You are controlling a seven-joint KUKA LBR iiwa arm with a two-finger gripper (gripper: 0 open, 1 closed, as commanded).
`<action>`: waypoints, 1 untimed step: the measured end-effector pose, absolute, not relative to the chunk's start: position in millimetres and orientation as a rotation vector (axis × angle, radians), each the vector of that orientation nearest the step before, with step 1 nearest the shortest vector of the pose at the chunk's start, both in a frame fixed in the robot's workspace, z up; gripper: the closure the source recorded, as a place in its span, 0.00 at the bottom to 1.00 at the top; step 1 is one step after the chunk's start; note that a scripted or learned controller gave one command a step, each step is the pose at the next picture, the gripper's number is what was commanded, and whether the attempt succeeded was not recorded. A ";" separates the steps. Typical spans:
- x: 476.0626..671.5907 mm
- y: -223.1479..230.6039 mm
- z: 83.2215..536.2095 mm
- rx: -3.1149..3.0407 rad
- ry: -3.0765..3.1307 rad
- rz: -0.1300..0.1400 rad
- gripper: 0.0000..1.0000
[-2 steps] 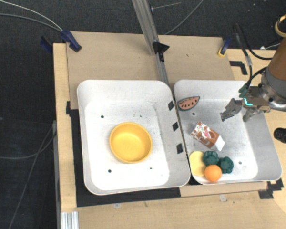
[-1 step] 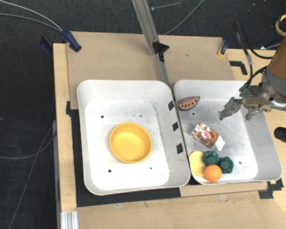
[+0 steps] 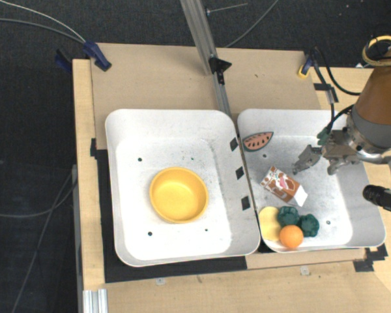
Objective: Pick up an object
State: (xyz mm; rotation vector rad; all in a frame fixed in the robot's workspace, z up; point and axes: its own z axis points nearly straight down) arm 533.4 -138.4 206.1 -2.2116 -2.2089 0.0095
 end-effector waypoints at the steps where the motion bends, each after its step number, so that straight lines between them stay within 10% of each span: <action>1: 530.4 -132.8 161.5 -2.209 -2.208 0.011 0.00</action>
